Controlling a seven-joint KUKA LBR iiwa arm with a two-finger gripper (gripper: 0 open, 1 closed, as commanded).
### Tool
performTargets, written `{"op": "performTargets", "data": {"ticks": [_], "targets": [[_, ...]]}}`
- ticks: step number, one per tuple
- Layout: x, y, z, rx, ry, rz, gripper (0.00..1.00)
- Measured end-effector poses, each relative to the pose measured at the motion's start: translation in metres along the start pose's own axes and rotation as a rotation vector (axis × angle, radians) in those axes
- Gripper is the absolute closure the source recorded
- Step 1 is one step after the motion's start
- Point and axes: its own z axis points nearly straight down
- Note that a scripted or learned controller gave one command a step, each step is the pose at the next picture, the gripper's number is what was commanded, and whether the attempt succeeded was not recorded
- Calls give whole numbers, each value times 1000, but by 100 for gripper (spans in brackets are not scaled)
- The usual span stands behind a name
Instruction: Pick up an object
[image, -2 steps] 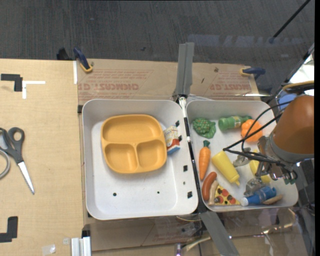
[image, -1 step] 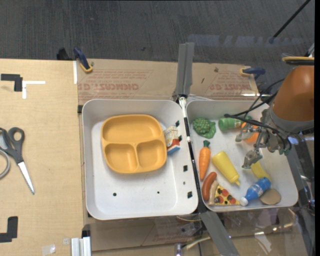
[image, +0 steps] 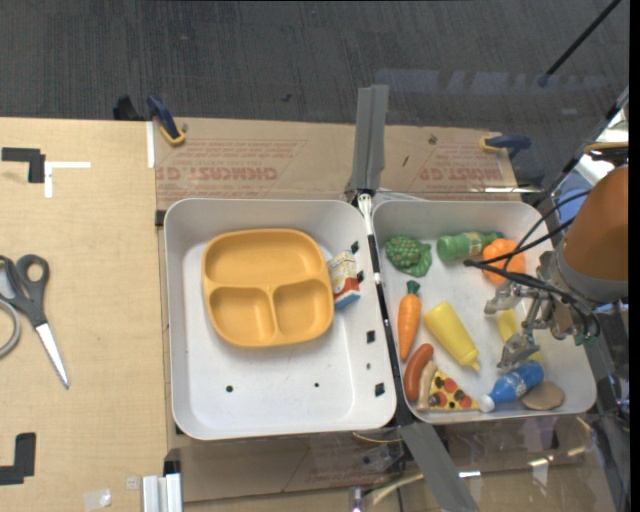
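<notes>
The robot arm (image: 605, 235) is cut off by the right side, and its gripper (image: 520, 325) covers part of a small yellow thing (image: 508, 325) (too hidden to name). A little toy (image: 344, 278) beside the yellow plate (image: 268, 285) is too small to tell. The scissors (image: 30, 310) lose one handle ring at the left side.
</notes>
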Motion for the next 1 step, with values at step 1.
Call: {"op": "performTargets", "data": {"ticks": [1], "targets": [[-2,1,-10,1,-4,-3,100]]}}
